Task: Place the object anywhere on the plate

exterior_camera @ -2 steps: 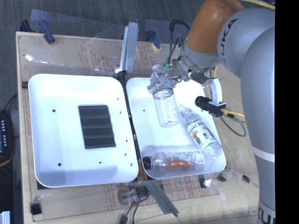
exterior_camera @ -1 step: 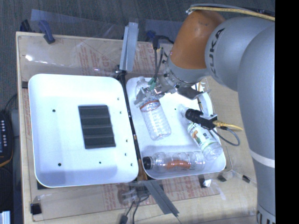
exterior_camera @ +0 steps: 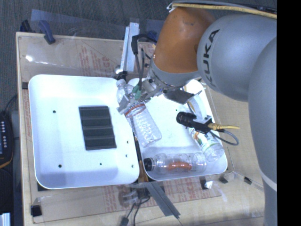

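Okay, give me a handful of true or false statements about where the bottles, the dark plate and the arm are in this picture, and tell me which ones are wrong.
1. The dark ribbed rectangular plate lies in the left white bin. True.
2. A clear plastic bottle rests on that plate. False: nothing lies on it.
3. A clear plastic bottle with a black cap lies along the right white bin's near edge. True.
4. The grey arm with its orange band hangs over the left bin. False: it is above the right bin.
5. A clear bottle with a red-marked label lies near the bins' shared edge. True.
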Motion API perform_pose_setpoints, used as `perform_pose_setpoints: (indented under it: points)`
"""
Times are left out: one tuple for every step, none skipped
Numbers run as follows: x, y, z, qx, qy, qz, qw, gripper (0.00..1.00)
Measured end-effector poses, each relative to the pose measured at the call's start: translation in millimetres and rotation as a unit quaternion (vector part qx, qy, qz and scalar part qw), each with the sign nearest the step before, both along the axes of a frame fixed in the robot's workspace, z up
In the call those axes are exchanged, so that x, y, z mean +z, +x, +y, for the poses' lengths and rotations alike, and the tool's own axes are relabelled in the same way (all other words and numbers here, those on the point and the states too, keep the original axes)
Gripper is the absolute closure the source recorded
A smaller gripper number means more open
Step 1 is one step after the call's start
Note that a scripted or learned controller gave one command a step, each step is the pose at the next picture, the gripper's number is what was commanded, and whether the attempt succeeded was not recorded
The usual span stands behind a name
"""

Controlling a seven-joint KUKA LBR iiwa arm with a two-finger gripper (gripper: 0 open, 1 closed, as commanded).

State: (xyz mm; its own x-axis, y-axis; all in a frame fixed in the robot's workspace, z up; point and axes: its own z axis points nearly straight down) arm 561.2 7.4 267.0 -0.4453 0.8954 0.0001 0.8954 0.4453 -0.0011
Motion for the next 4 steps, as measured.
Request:
perform_pose_setpoints:
  points:
    - [0.0, 0.0, -0.5, -0.001, -0.0001, 0.000, 1.0000, 0.00]
    - [-76.8, 28.8, 42.0, 0.024, -0.0004, 0.002, 0.9997, 0.00]
    - [-75.7, -23.9, 49.0, 0.181, 0.0003, 0.002, 0.9835, 0.00]
    - [-75.0, 36.6, 55.2, 0.273, -0.0001, 0.000, 0.9620, 0.00]
